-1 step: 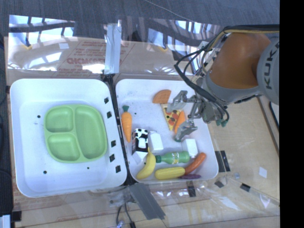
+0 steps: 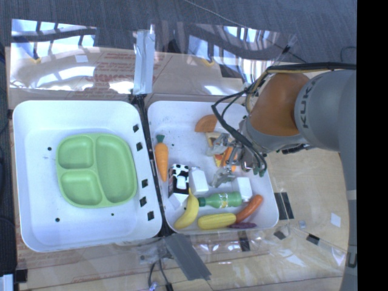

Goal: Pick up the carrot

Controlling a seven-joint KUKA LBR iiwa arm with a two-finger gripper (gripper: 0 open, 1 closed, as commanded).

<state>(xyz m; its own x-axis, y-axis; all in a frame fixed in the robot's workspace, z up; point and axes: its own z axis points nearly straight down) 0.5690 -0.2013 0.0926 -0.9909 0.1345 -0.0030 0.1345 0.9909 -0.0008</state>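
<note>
- The grey arm with the orange band point(image 2: 285, 111) is reaching in over the right shallow white plastic bin point(image 2: 182, 111) and is covering part of the bin's right wall and floor.
- The metal two-finger gripper point(image 2: 229, 162) is hanging over the middle of this bin, among black cables; I cannot tell how it is standing, because it is small and blurred against the objects below it.
- Something small and orange-red point(image 2: 227, 154) is showing just beside the gripper, but its shape is too unclear to name.
- An orange rounded piece point(image 2: 205, 123) is lying near the bin's far wall, and the arm's cables are crossing just beside it.
- A dark purple thing point(image 2: 245, 225) at the near wall of the bin is mostly hidden behind the yellow oblong toy point(image 2: 216, 221).
- The long orange toy carrot with a green leafy top point(image 2: 161, 158) is lying flat along the left wall of the right bin, with its green end pointing to the far wall and its thin end pointing to the near wall.
- The carrot is lying well apart from the gripper, and nothing is touching it from above.
- Just beside the carrot's thin end, a black-and-white patterned block point(image 2: 179, 179) is lying, and a yellow banana point(image 2: 188, 211) is lying near it.
- A green bottle point(image 2: 221, 199) and an orange-red sausage-shaped toy point(image 2: 249, 208) are lying further from the carrot, toward the near right corner of the bin.
- The left white bin point(image 2: 36, 126), on the other side of the wall from the carrot, is holding a light green divided plate point(image 2: 97, 170).
</note>
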